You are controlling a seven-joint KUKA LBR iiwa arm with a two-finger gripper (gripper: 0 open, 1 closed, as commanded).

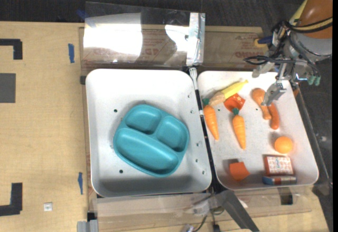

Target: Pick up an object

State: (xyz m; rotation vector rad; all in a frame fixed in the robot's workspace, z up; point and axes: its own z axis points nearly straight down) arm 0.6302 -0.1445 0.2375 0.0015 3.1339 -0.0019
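The right bin (pixel 309 136) holds several toy foods. Two carrots (pixel 211 121) (pixel 239 129) lie at its left, below a yellow corn cob (pixel 232 88) and a red-orange pepper (pixel 235 101). An orange-brown sausage (pixel 273 116) lies at the upper right beside a small orange-brown piece (pixel 257 94). Lower down are an orange ball (pixel 283 144), a small printed box (pixel 278 164), an orange block (pixel 238 170) and a red-and-blue marker (pixel 278 178). My gripper (pixel 270 98) hangs over the bin's upper right corner, just above the sausage's upper end, with nothing visibly held.
The left bin (pixel 100 93) holds a teal divided plate (pixel 151 138). A clear plastic sheet (pixel 142 40) stands behind the bins. The arm with its cables (pixel 296 46) comes in over the right bin's far right corner.
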